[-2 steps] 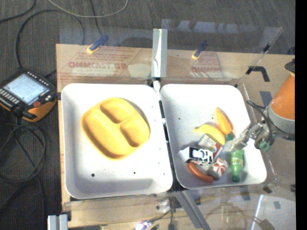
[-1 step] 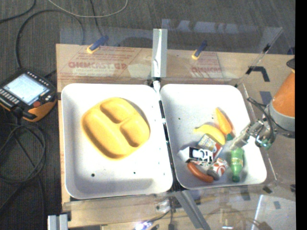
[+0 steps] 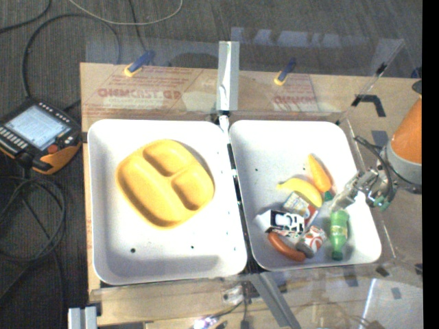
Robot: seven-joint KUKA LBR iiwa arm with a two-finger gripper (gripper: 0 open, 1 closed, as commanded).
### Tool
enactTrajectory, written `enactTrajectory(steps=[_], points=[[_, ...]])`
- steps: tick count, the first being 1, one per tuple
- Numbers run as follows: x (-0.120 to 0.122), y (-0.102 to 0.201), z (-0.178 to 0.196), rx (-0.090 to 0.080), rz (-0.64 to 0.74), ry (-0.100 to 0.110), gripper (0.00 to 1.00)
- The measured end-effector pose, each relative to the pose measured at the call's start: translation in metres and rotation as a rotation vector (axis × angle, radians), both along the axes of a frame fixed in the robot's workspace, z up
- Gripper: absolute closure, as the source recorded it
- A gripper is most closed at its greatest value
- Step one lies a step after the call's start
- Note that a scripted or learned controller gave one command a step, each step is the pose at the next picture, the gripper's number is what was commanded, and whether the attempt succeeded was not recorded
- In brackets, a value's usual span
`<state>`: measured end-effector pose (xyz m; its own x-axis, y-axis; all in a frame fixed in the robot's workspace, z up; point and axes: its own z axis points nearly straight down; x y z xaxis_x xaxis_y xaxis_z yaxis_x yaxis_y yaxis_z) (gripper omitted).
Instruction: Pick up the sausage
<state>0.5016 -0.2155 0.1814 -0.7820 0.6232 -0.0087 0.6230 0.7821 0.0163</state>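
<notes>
My claw (image 3: 348, 194) hangs above the green bottle (image 3: 339, 229) — open or closed, I cannot tell. Sausage (image 3: 286, 247) lies left of that bottle, wedged under a can (image 3: 312, 240) — risk: clutter deflects my grasp.

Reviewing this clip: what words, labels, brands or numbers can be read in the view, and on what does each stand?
None can be read for certain.
Red print on the cardboard sheet behind the bins: mirrored and blurred, not legible.
Fainter red print on the same sheet, farther right: not legible.
Label on the small black-and-white carton: too small.
Label on the red-and-white can: too small.
Teach pendant screen: washed out.
</notes>
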Motion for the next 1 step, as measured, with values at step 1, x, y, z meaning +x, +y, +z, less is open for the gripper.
enactTrajectory(steps=[1], points=[[0.0021,0.0019,0.0093,0.002,0.002,-0.004,1.00]])
